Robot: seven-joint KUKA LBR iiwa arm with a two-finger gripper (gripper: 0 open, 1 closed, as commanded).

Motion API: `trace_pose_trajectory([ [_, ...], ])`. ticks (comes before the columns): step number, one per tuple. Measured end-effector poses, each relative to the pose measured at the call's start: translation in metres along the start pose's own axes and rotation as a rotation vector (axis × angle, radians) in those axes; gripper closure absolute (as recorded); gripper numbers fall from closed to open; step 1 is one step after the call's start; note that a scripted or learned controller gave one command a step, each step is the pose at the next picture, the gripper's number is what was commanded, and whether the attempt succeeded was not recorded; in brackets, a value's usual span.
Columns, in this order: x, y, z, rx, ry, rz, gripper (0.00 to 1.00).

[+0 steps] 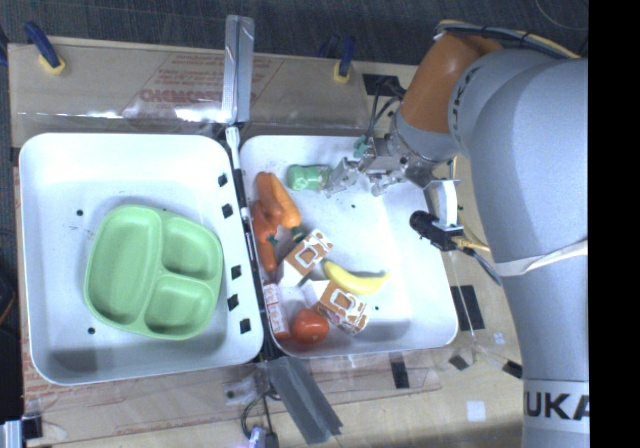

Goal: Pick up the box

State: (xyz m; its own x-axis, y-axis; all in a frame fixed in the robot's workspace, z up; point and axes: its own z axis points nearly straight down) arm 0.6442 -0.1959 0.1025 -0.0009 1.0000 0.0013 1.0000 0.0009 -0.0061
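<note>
Camera view: tool [352,173] (finger state unclear) hovers up-right of box [308,255], whose long axis runs diagonally.

Two white bins sat side by side: left bin [40,236], right bin [400,226].

Left bin held one green divided plate [152,271], three compartments.

Right bin held:
- two small patterned boxes: one [308,254] mid-bin, one [345,310] lower down
- one banana [353,278]
- one tomato [309,327]
- two orange carrot-like pieces [277,198], [264,236]
- one green item [308,177], kind unclear
- one narrow red-and-white packet [270,306] at left wall

Two blue clamps [45,48], [346,58] were on bench's far edge.
</note>
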Motion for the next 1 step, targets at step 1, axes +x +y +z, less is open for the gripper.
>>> trace_pose_trajectory([
  [1, 0.0004, 0.0007, -0.0109, 0.000, 0.000, -0.004, 1.00],
])
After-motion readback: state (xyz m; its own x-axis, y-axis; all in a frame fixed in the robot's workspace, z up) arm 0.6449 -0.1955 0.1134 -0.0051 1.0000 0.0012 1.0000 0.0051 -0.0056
